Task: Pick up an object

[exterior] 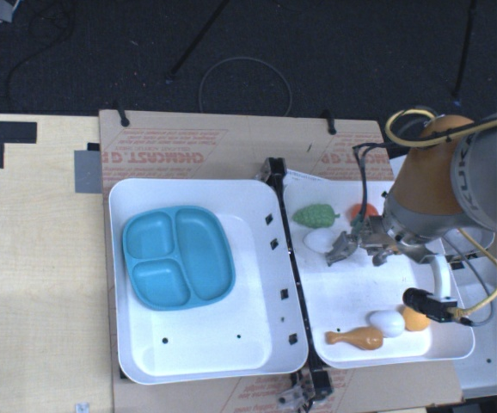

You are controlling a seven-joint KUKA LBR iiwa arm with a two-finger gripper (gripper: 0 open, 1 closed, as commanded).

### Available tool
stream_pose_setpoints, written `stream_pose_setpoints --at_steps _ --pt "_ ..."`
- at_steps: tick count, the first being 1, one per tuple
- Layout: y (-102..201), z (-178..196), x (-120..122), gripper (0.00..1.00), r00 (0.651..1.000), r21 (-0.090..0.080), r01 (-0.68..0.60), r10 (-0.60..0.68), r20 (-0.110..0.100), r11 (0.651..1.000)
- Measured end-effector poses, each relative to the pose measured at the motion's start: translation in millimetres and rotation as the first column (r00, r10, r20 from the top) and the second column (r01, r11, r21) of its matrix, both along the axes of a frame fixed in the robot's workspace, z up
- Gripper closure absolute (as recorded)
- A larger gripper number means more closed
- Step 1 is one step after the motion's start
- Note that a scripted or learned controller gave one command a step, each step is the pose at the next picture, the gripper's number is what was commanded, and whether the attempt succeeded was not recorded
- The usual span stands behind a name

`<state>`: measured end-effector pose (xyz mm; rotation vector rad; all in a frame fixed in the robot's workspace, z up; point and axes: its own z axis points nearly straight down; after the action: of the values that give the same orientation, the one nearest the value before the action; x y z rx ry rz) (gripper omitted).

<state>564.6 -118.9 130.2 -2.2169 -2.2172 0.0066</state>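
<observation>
Reading from the left of the frame, you have bare wooden desk (33,265), then a brown cardboard sheet (231,149) under both bins.

Left bin (193,342), centre-left: holds a blue divided plate (178,256) with three compartments, lying flat toward the bin's left side.

Right bin (352,308), centre-right: a green leafy item (315,216) near its upper left; an orange-red piece (362,211) just right of it, partly hidden by the arm; a tan drumstick-shaped piece (356,339) at the lower edge; a white egg-like object (389,323) touching an orange object (415,319) at lower right.

Jaws (341,249): low over the bin's upper middle, just below the green item; you cannot tell from here whether they are released or clenched.

Arm (433,188): upper right, orange band above the wrist.
</observation>
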Motion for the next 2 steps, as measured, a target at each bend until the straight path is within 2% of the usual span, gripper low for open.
stream_pose_setpoints --at_steps 1,2 --pt "1.3 -45.0 -0.6 0.0 1.0 0.0 0.001 -0.001 0.003 1.0" --pt "-0.4 -32.0 0.0 1.0 1.0 -0.001 0.005 -0.005 0.004 1.0"
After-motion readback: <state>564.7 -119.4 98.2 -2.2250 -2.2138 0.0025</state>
